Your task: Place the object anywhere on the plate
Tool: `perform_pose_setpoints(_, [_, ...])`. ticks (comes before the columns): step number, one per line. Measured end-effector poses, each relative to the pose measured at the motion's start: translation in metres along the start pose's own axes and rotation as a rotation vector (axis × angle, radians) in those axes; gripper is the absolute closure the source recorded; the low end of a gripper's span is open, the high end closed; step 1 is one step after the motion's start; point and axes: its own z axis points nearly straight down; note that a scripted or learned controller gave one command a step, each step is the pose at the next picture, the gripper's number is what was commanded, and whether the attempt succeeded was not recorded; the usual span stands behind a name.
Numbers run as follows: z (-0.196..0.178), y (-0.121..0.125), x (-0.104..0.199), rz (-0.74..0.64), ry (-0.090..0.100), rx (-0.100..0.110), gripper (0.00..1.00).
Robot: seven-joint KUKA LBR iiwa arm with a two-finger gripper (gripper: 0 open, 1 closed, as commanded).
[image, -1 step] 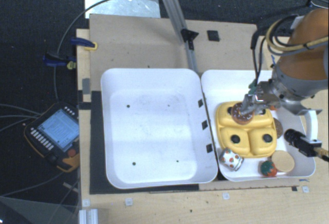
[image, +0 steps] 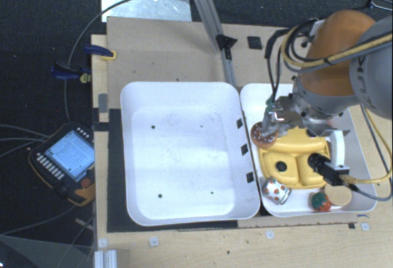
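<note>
My gripper [image: 272,122] hangs low over the left part of the right bin [image: 252,98]. Directly beneath its tip is a small brown ring-shaped piece [image: 263,136], like a doughnut; it lies against the bin's left wall and touches the upper left corner of a large yellow moulded piece [image: 293,159]. Whether the ring is gripped or only lies under the gripper I cannot tell. The arm's wrist hides the back of the yellow piece.
At the right bin's front lie a white spotted ball [image: 276,191], a green and red piece [image: 319,201] and a tan disc [image: 339,197]. The left bin [image: 132,137] stands alongside. A metal pole [image: 206,5] slants in behind the bins.
</note>
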Motion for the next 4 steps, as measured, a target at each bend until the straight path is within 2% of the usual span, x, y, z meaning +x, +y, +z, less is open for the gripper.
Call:
perform_pose_setpoints(1, [0.017,0.003,0.054,0.001,0.0,0.001,1.0])
perform_pose_setpoints(3, [0.012,0.015,0.16,0.0,0.001,-0.001,1.0])
perform_pose_setpoints(4, [0.012,0.015,0.157,0.005,-0.001,0.0,0.0])
